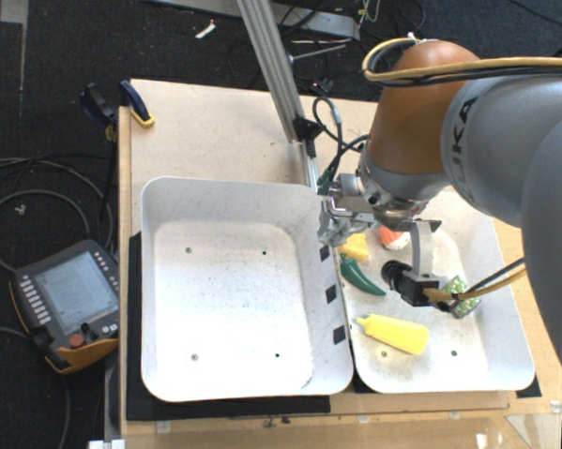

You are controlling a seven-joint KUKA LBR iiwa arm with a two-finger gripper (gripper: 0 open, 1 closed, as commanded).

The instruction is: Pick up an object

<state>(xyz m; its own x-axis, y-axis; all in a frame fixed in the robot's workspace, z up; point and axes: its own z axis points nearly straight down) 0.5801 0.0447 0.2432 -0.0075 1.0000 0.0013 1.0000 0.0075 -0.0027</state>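
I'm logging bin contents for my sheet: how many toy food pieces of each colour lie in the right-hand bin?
Yellow: 2 (long piece, small piece)
Green: 1 (pepper)
Orange-red: 1 (round piece)
Total: 4

left bin (230, 301): matt plastic | bench (220, 131): bare wood, probably | yellow piece (395, 334): smooth plastic

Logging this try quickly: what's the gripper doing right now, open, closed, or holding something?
Gripper: cannot be told; it hangs low over the right bin, close to the green pepper.
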